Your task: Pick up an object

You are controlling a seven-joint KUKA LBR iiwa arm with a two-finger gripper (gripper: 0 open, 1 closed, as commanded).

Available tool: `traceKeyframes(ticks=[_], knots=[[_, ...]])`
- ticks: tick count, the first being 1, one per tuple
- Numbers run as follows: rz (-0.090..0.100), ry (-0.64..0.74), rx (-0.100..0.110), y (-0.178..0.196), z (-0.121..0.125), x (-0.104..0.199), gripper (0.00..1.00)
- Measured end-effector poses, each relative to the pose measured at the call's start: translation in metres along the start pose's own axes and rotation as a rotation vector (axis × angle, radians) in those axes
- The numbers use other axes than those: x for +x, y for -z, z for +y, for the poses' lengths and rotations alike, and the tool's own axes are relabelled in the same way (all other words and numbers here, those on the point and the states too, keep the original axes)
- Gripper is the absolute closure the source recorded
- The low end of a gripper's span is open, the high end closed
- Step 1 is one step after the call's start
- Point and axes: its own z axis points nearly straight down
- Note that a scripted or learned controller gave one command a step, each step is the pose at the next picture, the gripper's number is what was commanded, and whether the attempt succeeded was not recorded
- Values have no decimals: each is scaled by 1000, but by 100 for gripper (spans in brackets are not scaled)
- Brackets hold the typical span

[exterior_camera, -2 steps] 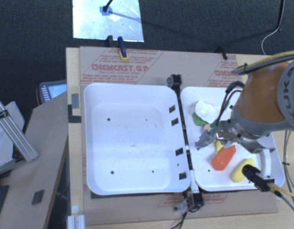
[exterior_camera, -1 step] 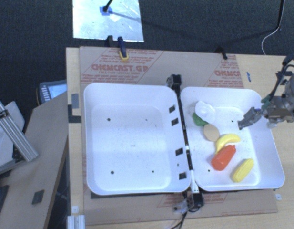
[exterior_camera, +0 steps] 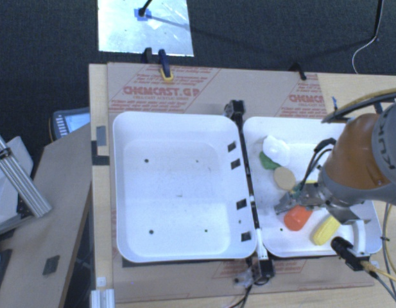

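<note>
The right bin (exterior_camera: 258, 130) holds several small objects. A white lump (exterior_camera: 276, 148) lies near its back left, with a green piece (exterior_camera: 269, 162) just under it. A tan round disc (exterior_camera: 285, 178) sits in front of those. An orange object (exterior_camera: 298, 218) and a yellow one (exterior_camera: 325, 230) lie near the front wall. My gripper (exterior_camera: 289, 202) reaches in from the right and hangs low over the bin, between the tan disc and the orange object, close above the orange one. The arm's orange band (exterior_camera: 355, 153) covers the bin's right part.
The left bin (exterior_camera: 124, 191) lies beside the right one, with a black clipped divider (exterior_camera: 244, 172) between them. Both rest on a cardboard sheet (exterior_camera: 165, 90). Cables (exterior_camera: 358, 262) run at the front right corner.
</note>
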Motion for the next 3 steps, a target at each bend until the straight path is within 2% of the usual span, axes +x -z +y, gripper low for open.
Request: traceKeyframes(ticks=[1,2,3], knots=[[-5,-2,-13,19,4,-3,100],[5,8,-6,297,83,37,100],[7,6,3,357,127,103,100]])
